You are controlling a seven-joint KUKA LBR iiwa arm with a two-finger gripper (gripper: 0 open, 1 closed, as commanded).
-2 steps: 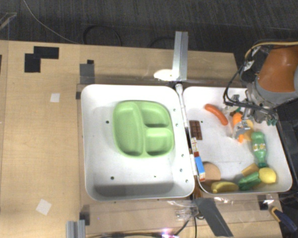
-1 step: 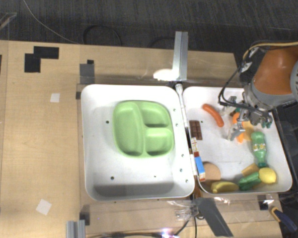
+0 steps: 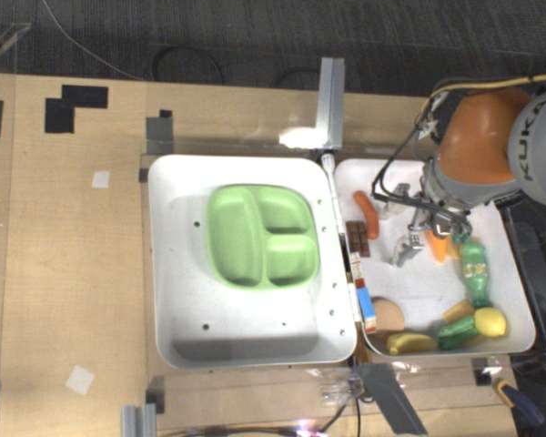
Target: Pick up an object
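My gripper hangs over the middle of the right bin, below the arm's orange band. Just to its right an orange carrot-like piece lies close beside it. A red-orange sausage lies to its upper left and a green bottle to its right. Along the bin's front lie a round cookie, a banana, a green piece and a yellow lemon. Nothing shows as held.
The left bin holds a green divided plate. A brown chocolate bar and a small box lie against the right bin's left wall. A metal post stands behind the divider between the bins.
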